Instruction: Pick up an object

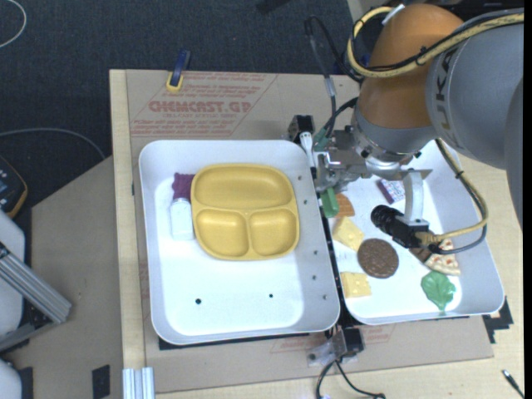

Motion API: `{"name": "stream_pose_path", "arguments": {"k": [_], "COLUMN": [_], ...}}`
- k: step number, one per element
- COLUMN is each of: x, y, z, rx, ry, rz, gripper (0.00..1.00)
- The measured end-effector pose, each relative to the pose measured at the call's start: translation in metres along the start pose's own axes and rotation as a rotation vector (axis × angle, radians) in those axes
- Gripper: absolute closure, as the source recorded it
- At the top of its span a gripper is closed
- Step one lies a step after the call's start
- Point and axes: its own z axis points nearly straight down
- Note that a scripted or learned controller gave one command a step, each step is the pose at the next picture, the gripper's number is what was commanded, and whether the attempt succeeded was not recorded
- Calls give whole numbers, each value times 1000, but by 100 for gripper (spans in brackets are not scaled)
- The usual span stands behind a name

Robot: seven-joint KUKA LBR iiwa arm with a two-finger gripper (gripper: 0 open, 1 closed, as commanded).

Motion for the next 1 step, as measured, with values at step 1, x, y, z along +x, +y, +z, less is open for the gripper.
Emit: {"name": "stream_pose_path", "arguments": {"k": [1], "x": [1], "y": [0], "z": [0], "rx": [0], "ry": [1], "rz": [-1], "gripper": [100]}}
